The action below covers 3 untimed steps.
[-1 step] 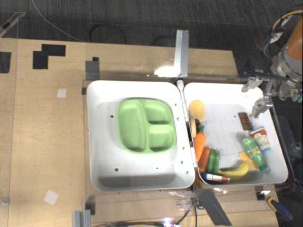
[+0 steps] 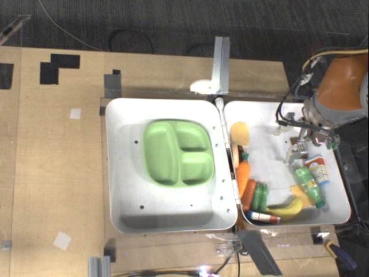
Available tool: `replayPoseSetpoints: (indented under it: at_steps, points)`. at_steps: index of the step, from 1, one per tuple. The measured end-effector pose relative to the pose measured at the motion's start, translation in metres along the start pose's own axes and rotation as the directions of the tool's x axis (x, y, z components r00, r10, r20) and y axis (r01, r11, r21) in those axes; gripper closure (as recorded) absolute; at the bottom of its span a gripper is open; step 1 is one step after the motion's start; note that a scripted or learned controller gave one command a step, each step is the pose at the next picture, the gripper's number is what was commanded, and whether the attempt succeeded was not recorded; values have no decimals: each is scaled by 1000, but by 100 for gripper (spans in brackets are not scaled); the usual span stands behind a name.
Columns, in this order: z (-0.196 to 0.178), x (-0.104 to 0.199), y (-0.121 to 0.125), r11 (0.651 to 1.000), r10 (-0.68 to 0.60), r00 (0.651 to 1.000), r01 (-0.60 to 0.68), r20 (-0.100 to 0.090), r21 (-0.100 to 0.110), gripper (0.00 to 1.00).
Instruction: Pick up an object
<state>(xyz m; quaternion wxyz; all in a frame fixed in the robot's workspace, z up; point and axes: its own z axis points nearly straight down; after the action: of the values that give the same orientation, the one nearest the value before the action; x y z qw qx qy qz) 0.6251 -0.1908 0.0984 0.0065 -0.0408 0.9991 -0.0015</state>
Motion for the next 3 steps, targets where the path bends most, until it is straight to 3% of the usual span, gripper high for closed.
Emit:
replayPoseSetpoints:
  at_steps: [1,2,3]
  points:
    - [8,71,-10,993,117,993,-117,-1,0,0]
    - [7,121,-5,979,205,979,-205,3,1,0]
    - [-8,114,-5,980,198,980,-198,22,5,100]
